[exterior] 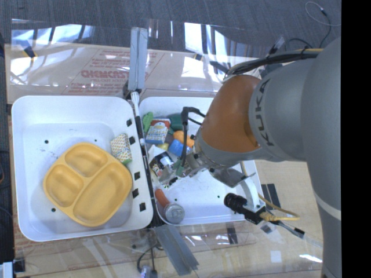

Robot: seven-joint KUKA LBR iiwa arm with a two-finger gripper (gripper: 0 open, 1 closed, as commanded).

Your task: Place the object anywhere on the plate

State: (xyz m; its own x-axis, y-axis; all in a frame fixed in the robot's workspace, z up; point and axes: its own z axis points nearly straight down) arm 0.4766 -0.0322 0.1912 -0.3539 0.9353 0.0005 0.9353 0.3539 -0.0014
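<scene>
Where gripper [177, 171] dips, perhaps clutter [162, 138].

I see the yellow plate [87, 183] lying in the left bin [35, 120], a small patterned packet [120, 147] just beside its upper right rim. My arm [261, 120] hangs over the right bin [203, 210], its gripper [177, 169] down among the cluttered items right of the plate. A silver can [174, 213] lies below them.

bg: dark grey carpet [116, 2] up top | wood bench [324, 245] | glare on clear panel [197, 62]
</scene>
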